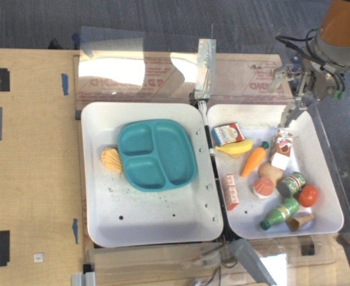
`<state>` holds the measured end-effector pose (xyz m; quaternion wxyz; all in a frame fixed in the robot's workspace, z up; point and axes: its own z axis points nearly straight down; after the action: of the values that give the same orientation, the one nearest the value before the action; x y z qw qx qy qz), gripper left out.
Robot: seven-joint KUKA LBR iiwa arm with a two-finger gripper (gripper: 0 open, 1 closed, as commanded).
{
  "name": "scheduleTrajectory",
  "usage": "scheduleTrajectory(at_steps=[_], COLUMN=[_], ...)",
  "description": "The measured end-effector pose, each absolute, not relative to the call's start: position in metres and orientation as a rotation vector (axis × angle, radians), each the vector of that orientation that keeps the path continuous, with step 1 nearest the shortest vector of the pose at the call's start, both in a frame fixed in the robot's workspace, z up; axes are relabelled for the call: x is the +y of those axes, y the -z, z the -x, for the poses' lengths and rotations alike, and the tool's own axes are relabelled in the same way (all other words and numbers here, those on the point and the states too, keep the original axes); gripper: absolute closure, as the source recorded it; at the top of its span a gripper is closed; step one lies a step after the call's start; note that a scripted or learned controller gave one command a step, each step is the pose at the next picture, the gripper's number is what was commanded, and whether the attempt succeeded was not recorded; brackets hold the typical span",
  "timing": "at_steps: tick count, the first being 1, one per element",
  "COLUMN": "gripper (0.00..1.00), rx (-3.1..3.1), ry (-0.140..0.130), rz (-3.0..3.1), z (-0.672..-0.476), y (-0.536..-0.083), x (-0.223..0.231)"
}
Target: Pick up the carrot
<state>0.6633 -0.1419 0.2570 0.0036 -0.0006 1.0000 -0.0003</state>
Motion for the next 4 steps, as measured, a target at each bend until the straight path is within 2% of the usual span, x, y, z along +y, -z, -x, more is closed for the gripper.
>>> scheduleTrajectory(at_steps=[1, 2, 4], gripper=[0.0, 0.0, 0.0], rx=[3.119, 3.016, 2.952], ry=[-0.004, -0.004, -0.004], rz=[-0.383, -0.822, -1.039], z=[-0.63, -0.61, -0.522], y=[-0.185, -0.092, -0.089], x=[-0.065, -0.1, -0.095])
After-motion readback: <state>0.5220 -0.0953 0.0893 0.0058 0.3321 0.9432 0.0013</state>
